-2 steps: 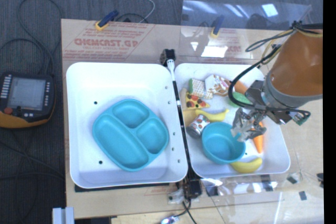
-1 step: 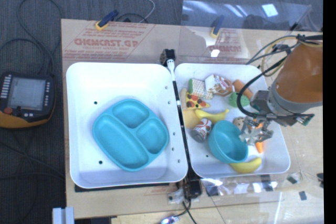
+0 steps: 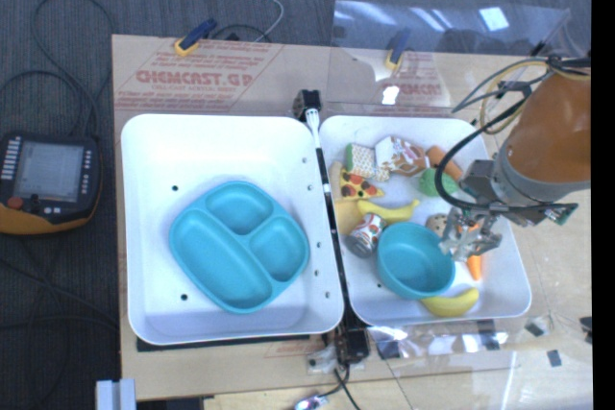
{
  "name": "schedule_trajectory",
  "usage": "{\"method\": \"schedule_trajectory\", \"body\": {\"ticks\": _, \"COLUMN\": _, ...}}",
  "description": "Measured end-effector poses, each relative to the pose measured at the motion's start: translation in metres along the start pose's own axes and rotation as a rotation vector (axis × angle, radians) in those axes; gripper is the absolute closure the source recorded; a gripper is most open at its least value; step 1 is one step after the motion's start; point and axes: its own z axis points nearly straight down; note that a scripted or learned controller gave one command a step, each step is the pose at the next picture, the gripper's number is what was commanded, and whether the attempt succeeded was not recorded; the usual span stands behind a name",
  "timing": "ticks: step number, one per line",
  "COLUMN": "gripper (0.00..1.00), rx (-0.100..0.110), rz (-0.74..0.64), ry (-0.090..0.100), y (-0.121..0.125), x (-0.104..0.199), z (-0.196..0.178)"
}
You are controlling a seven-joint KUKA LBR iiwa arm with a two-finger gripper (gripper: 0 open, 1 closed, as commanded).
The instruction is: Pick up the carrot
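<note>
Carrot (image 3: 474,266): small, orange, smooth, at the right bin's (image 3: 509,298) 4 o'clock edge, long axis near upright, partly hidden beneath the gripper (image 3: 465,240). Finger spacing: cannot tell. Beside it a glossy blue bowl (image 3: 414,260), a yellow banana (image 3: 452,302). Left bin (image 3: 154,149): a blue divided plate (image 3: 239,245).

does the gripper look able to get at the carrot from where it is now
Probably yes. The gripper hangs right over the carrot in the right bin, nothing lying on top of it. The blue bowl and a banana sit close beside it, leaving little room.
</note>
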Motion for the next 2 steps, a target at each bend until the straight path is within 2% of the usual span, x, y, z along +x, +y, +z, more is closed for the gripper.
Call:
{"method": "schedule_trajectory", "body": {"ticks": 1, "gripper": 1.00, "rx": 0.017, "rz": -0.266, "ry": -0.008, "y": 0.005, "x": 0.045, "z": 0.051}}
{"method": "schedule_trajectory", "body": {"ticks": 2, "gripper": 1.00, "rx": 0.019, "rz": -0.543, "ry": -0.006, "y": -0.097, "x": -0.031, "z": 0.053}}
